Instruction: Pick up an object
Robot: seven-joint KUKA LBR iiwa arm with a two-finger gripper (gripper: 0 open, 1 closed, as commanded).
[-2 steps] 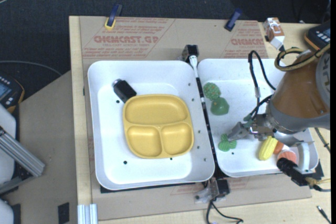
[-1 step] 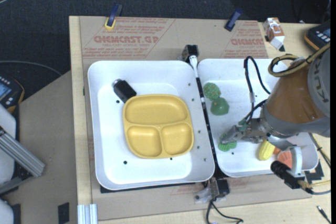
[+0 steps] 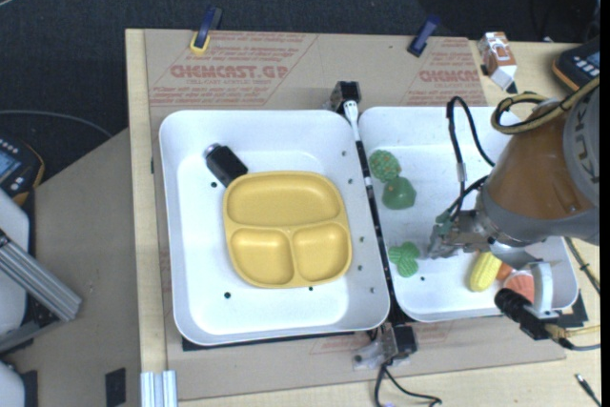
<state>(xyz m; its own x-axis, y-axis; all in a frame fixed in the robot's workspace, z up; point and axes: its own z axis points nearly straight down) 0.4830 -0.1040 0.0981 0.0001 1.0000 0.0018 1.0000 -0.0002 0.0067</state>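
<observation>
My gripper [image 3: 443, 241] sits low in the right white bin [image 3: 429, 295], just beside a small green leafy toy [image 3: 405, 258]; I cannot tell its opening.

Arm [image 3: 553, 176] cut off at right edge (hides bin [image 3: 419, 124] corner).

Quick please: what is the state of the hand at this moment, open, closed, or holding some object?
Hand: low in the right bin, beside a green toy; open or closed cannot be told.

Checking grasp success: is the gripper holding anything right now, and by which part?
Cannot be told. The gripper is low in the right bin, beside a green toy, but nothing is visibly between its fingers.
</observation>
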